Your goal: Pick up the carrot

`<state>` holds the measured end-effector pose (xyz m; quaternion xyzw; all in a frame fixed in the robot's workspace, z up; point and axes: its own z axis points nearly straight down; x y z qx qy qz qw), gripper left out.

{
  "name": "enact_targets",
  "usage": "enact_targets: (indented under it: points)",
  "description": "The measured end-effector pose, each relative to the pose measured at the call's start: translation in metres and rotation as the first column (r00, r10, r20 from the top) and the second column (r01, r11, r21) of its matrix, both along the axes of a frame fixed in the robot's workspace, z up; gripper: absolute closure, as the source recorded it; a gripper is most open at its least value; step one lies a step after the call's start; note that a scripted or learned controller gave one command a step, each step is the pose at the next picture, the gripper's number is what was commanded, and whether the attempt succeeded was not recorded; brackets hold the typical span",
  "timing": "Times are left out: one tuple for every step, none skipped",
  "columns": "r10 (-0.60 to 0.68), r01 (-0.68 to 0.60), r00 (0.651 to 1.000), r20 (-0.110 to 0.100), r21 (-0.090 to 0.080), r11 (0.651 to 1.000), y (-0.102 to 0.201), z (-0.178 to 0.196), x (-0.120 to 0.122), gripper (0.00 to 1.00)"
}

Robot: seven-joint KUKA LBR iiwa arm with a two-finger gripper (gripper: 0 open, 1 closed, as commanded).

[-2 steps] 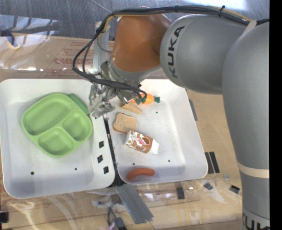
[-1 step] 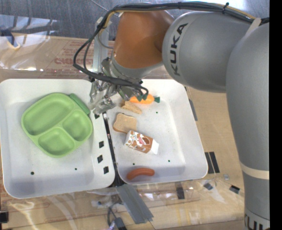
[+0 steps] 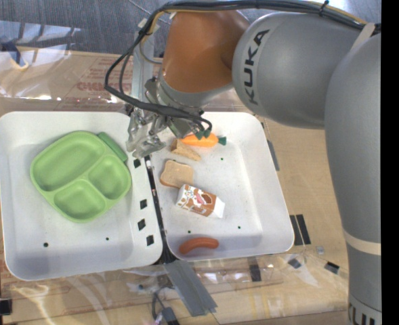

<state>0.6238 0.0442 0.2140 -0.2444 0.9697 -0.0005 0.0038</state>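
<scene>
The carrot (image 3: pixel 200 140), orange with a green tip pointing right, lies at the back of the right bin (image 3: pixel 253 181). It rests against a slice of bread and is partly covered by the arm's wrist. My gripper (image 3: pixel 143 141) hangs over the ridge between the two bins, left of the carrot by about a hand's width. Nothing shows in it.
A green divided plate (image 3: pixel 80 175) sits in the left bin (image 3: pixel 16 202). In the right bin lie two bread slices (image 3: pixel 177 175), a small printed carton (image 3: pixel 199 202) and a sausage (image 3: pixel 199 245) by the front wall. The big grey arm covers the right side.
</scene>
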Motion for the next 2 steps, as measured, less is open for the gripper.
enact_targets:
  points:
    - [0.002,-0.002,1.000,0.004,0.000,1.000,0.001,0.011,0.001,1.00]
    - [0.626,-0.626,0.780,-0.004,-0.001,0.780,0.002,-0.007,0.033,1.00]
